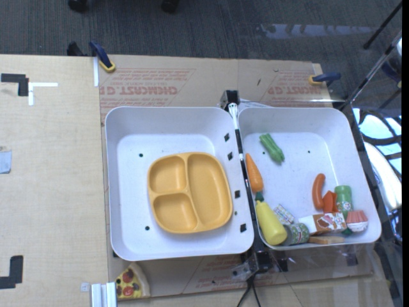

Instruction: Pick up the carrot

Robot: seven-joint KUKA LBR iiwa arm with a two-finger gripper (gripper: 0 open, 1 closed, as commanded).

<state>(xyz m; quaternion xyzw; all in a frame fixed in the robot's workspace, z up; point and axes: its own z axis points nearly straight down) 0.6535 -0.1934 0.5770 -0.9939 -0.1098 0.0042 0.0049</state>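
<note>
Pizza slice: you are seeing a toy pizza slice (131, 283) lying on the bench at the near edge, outside the left white plastic bin (121, 171).
Near row, right white plastic bin (342, 130): a yellow squeeze bottle (270, 226), a small printed can (294, 233), a flat red-and-white food packet (330, 222) and a red-and-white tub (357, 221) are crowding the near wall.
Behind that row: a green can (343, 197) is standing beside an orange-red sausage shape (318, 190).
Yellow three-compartment plastic plate (190, 192): it is sitting in the middle of the left bin.
Orange toy carrot (254, 173): you are finding it lying along the right bin's left wall, just beyond the yellow bottle, well apart from the sausage.
Green toy vegetable (271, 148): it is lying tilted, farther back, near the carrot's far tip.
Blue-and-yellow clamps (102, 56): they are gripping the cardboard sheet (147, 85) at the far edge.
Pincer: you cannot tell whether it is apart or together.
</note>
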